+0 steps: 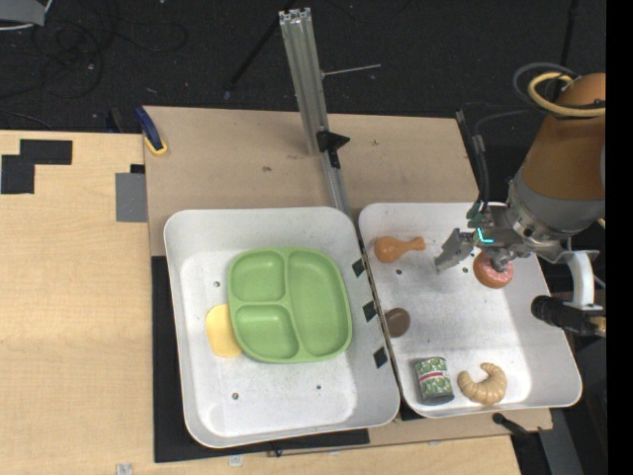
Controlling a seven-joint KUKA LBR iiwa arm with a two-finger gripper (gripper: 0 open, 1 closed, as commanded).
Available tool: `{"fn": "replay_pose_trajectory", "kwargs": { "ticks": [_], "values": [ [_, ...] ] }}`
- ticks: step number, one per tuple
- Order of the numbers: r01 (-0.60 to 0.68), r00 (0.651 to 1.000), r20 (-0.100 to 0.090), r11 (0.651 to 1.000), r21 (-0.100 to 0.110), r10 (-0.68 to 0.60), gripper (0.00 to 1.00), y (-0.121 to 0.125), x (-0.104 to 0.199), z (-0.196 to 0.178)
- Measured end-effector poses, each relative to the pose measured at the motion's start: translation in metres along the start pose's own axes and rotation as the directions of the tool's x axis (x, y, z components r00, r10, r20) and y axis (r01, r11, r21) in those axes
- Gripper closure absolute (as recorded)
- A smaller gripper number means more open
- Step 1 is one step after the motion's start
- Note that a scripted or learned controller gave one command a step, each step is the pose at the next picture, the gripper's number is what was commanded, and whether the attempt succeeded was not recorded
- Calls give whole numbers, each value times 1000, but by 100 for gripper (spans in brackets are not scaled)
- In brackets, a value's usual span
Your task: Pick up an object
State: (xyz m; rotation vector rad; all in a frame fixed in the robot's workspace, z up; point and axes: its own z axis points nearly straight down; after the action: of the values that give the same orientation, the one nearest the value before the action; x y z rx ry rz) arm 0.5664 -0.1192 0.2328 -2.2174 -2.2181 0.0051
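Nearest the camera in the right bin (554, 389) lie a croissant (483, 383) and, just beside it on the left, a small green-and-white can (432, 379). Further in, close to the bin's left wall, sits a brown rounded lump (397, 321). Across the divide, the left bin (198, 404) carries a green sectioned plate (290, 304), with a yellow object (222, 331) poking out from under its left edge.

Beyond these, toward the far side of the right bin, an orange drumstick-shaped toy (396, 248) lies alone. To its right, the gripper (479, 254) hangs low over the bin floor, with grey fingers (456, 248) reaching toward the left. A reddish round object (494, 270) sits directly beneath or against the gripper's body; whether it is pinched cannot be told. How wide the pincer stands cannot be told either. Above it rises the orange-banded arm (564, 156).
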Motion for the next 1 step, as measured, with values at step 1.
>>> {"fn": "replay_pose_trajectory", "kwargs": {
  "ticks": [1],
  "values": [
    [0, 1000, 0, 1000, -3, 0, 0, 1, 0, -1]
  ]
}}
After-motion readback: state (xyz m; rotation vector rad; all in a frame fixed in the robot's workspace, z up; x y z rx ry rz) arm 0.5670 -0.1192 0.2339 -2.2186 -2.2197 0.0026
